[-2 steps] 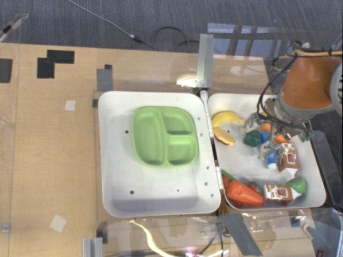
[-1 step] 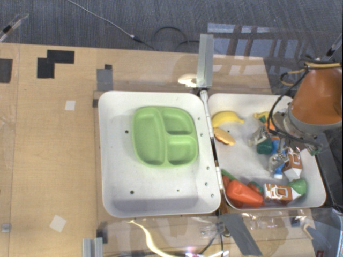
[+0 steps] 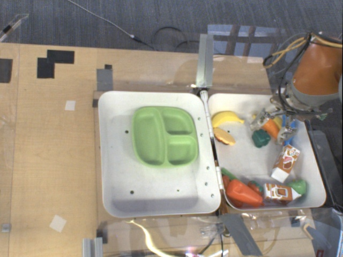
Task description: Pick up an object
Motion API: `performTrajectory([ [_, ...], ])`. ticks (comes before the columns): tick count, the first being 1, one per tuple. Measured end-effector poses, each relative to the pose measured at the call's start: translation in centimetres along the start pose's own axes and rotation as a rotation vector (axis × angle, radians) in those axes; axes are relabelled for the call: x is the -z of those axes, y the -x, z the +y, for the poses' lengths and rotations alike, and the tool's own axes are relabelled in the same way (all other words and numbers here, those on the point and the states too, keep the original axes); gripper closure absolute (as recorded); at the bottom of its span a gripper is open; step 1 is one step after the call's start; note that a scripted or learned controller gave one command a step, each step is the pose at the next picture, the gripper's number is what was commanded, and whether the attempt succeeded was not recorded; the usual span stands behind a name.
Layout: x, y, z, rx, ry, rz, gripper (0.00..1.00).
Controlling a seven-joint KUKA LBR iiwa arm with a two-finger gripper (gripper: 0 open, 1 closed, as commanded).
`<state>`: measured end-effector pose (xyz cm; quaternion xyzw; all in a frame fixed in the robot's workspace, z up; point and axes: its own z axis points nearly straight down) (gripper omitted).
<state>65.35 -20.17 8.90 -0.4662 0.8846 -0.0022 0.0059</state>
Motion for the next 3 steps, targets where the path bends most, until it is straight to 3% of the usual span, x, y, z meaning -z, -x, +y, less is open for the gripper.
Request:
performTrajectory([
  [1,0.0,4.3,6.0,0.104,0.003,0.001,0.0],
  [2,0.0,2.9,6.0,0.165,0.002,0.002,0.0],
  [3,1.5,3.3,5.7,0.162,-0.009,-0.004,1.0],
])
